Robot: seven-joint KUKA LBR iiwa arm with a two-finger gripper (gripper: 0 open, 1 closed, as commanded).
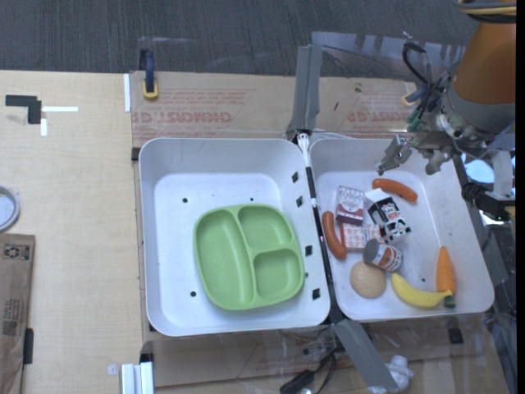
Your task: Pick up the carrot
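Observation:
The carrot point(445, 270), orange with a small green end, lies near the right wall of the right bin point(467, 212), just above the banana point(419, 292). My gripper point(410, 159) hangs over the upper part of that bin, well above and left of the carrot. Its two fingers stand spread apart with nothing between them.
The right bin also holds two sausages point(394, 188) point(333, 234), a pink carton point(350, 204), a black-and-white toy point(388, 217), a small can point(383, 256) and a round bun point(367, 279). A green divided plate point(248, 256) sits in the left bin point(156, 220).

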